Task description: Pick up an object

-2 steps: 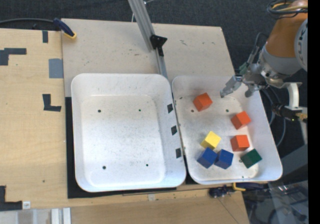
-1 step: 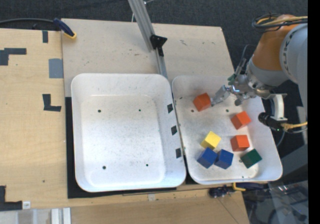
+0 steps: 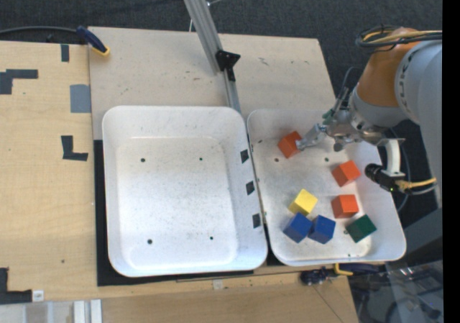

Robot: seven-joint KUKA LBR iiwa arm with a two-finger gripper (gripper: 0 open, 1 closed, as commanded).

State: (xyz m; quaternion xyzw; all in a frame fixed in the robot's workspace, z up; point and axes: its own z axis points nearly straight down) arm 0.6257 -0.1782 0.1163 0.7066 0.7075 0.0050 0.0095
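The two-finger gripper (image 3: 307, 140) sits low over the far end of the right-hand shallow white bin (image 3: 392, 242), its fingertips pointing left and reaching the small orange wooden-looking cube (image 3: 289, 144) that lies nearest the divide between the bins. The tips appear to touch or straddle the cube's right side, but at this angle I cannot tell whether the jaws are parted or closed, nor whether the cube truly lies between them, so no hold can be claimed. The grey arm with its orange band (image 3: 381, 77) comes in from the right and leans down across the bin's rim, which suits a reach toward the piece standing most alone.

That choice looks sensible: this orange cube is well apart from the others, leaving room for fingers on both sides. The remaining pieces cluster toward the near end of the same bin: a second orange cube (image 3: 346, 173) and a third orange cube (image 3: 345, 205), a yellow cube (image 3: 304, 201), two dark blue cubes (image 3: 297, 227) touching each other, and a dark green cube (image 3: 361, 228) just beside the rim. The blue pair would be awkward to grip singly.

The left-hand shallow white bin (image 3: 115, 127) lies alongside, its rim touching the other's.
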